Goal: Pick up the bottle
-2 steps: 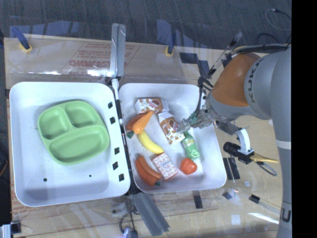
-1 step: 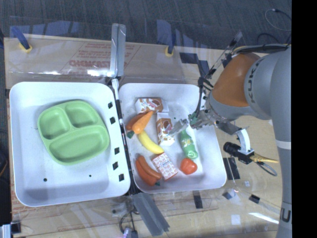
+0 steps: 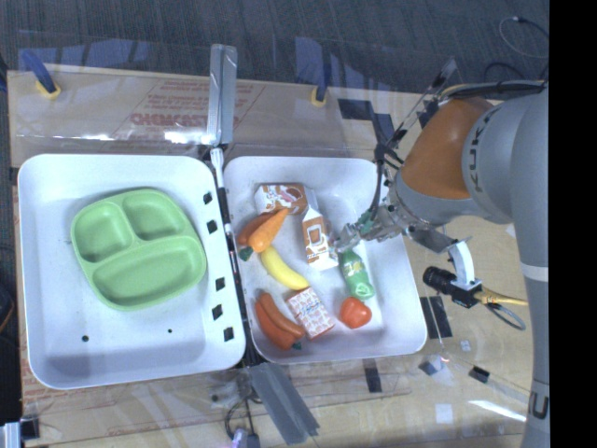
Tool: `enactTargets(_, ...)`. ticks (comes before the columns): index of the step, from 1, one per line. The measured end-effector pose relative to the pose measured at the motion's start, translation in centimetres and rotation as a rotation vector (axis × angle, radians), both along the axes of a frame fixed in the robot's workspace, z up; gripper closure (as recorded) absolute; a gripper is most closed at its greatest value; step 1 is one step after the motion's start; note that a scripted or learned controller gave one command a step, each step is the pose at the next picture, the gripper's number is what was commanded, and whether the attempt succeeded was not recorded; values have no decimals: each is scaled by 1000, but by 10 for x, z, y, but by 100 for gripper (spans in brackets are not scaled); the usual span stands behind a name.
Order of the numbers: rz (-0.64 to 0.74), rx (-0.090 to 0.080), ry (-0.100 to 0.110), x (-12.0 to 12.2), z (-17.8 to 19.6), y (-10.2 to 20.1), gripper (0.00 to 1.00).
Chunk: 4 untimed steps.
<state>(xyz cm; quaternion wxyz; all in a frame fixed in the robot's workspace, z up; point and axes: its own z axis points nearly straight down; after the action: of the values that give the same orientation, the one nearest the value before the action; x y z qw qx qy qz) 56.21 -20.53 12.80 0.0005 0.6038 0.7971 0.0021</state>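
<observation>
A small green bottle with a white cap lies in the right bin, cap end pointing up toward the gripper. The gripper hangs from the grey arm with the orange band and sits just above the bottle's cap end, beside a small milk carton. Its tips are close to the bottle's top, and I cannot make out contact or a grasp.
The right bin also holds a carrot, a banana, a tomato, a hot dog, a red-white carton and a snack box. A green divided plate lies in the left bin.
</observation>
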Motion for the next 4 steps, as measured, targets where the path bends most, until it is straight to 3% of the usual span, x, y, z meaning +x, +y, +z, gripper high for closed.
enactTargets(1,0,0,0,0,0,0,0)
enactTargets(2,4,1,7,-1,6,0,100)
enactTargets(3,283,-2,8,44,-5,28,100)
enactTargets(4,371,-2,6,53,-34,15,100)
